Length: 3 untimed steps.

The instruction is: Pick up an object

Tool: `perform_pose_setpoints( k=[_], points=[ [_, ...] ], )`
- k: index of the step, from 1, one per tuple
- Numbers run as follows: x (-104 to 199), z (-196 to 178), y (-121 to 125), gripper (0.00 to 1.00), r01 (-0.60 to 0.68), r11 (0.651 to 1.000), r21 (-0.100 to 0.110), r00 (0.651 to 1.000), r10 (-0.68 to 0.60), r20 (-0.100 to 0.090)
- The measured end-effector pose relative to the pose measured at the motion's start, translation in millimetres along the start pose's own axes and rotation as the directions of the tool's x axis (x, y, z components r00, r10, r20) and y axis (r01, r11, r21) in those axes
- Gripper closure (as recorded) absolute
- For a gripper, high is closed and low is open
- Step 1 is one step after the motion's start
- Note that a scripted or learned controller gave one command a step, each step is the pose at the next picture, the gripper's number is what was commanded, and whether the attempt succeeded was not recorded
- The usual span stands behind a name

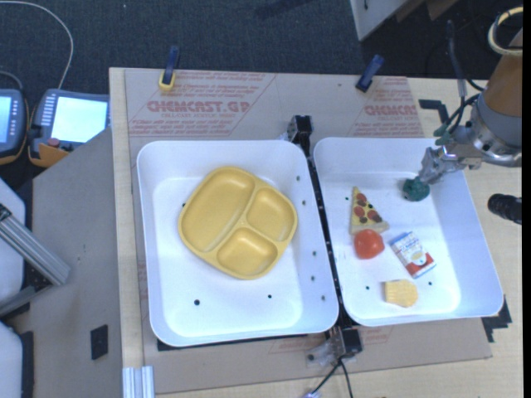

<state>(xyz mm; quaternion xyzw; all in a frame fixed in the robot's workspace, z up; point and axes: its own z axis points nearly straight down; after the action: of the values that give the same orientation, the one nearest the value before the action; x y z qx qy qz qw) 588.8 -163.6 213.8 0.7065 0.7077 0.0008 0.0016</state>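
Two white bins sat side by side on the bench (pixel 249 98). Left bin (pixel 158 247) held a yellow plate (pixel 238 221); right bin (pixel 473 247), toy food. Gripper (pixel 431 170) hovered just above a green object (pixel 416 191), far right, presumably targeting it.

Evenly and brightly lit from overhead, with soft faint shadows inside the white bins (pixel 158 305), mild glare on their walls, slightly soft focus throughout.
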Motion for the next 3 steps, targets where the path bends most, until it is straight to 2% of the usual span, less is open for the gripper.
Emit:
perform_pose_setpoints(
  k=[1,2,3],
  points=[
    [0,-42,1,1.00,0.000,1.000,-0.002,1.000,0.000,0.001],
    [59,-47,4,1.00,0.004,1.000,0.002,1.000,-0.004,-0.003],
    [107,-33,1,1.00,0.003,1.000,0.006,1.000,-0.003,-0.003]
  ],
)
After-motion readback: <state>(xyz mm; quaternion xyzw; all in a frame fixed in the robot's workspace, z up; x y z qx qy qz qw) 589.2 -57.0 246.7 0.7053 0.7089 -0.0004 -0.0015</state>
